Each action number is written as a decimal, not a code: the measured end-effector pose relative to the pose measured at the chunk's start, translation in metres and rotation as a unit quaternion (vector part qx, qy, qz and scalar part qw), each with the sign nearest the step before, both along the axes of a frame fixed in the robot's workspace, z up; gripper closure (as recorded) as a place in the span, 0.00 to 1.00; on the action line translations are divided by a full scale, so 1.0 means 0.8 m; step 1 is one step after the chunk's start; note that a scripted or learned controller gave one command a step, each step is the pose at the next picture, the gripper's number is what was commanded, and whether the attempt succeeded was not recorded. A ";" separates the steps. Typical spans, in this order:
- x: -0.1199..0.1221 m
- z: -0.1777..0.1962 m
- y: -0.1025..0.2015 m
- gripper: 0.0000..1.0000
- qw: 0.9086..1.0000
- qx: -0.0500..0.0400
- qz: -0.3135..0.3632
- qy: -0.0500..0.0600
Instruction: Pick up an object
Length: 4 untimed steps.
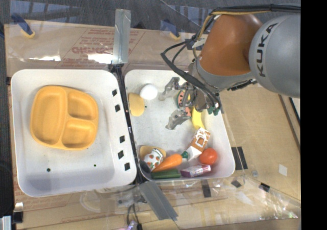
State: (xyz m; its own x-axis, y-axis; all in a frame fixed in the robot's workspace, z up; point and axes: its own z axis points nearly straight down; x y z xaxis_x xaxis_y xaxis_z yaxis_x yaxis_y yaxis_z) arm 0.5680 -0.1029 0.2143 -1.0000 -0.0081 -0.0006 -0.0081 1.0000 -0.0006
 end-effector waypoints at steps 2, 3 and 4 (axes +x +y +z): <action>0.061 -0.151 -0.117 0.00 0.999 0.000 0.044 -0.002; 0.063 -0.136 -0.116 1.00 0.999 -0.001 0.046 -0.004; 0.029 0.003 -0.052 1.00 0.999 -0.002 0.049 -0.007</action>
State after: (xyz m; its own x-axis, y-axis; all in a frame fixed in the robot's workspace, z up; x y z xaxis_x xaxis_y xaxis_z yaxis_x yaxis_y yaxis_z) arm 0.5915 -0.1444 0.2170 -0.9943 -0.1052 -0.0152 -0.1052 0.9944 -0.0048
